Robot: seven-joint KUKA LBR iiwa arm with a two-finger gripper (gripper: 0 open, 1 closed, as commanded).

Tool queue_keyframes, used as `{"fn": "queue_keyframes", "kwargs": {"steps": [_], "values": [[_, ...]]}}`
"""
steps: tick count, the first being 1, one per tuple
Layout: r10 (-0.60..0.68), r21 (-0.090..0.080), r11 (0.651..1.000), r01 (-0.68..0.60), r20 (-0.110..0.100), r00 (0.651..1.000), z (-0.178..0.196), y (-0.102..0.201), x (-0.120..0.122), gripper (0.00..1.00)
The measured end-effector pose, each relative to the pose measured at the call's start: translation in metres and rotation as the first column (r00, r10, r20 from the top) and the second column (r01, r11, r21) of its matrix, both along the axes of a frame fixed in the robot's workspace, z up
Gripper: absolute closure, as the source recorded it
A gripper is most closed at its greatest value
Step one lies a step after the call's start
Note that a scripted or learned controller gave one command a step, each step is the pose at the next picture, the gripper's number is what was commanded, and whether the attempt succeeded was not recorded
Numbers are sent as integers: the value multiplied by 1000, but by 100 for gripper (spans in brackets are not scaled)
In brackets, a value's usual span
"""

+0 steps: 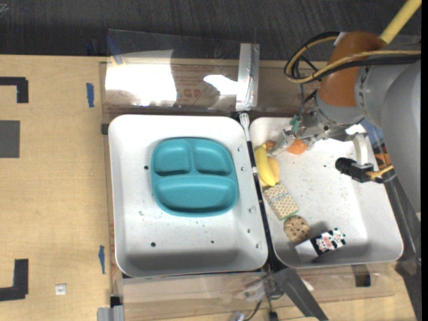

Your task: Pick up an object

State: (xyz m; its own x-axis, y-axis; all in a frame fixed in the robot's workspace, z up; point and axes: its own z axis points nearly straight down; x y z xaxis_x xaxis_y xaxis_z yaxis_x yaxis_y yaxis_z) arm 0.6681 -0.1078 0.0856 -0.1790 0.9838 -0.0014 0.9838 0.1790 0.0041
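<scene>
The pincer is low in the right bin, top middle of the picture, by a small orange thing. I cannot tell its state.

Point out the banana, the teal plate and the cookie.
banana (268, 170): camera view, middle of the fruit.
teal plate (194, 196): camera view, its large lower compartment.
cookie (295, 228): camera view, its centre.

Tan bench, dark carpet beyond

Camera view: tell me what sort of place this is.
Probably a robot lab test bench: two white bins side by side on a taped board, a cabled arm reaching in, and toy-like items such as a banana and a teal plate.
</scene>
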Motion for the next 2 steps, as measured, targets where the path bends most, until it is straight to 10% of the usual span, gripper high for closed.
{"fn": "queue_keyframes", "kwargs": {"steps": [1,2], "values": [[2,-4,1000,-2,-10,1000,8,-2,-2,100],[15,2,1000,-15,4,1000,102,68,-15,100]]}}
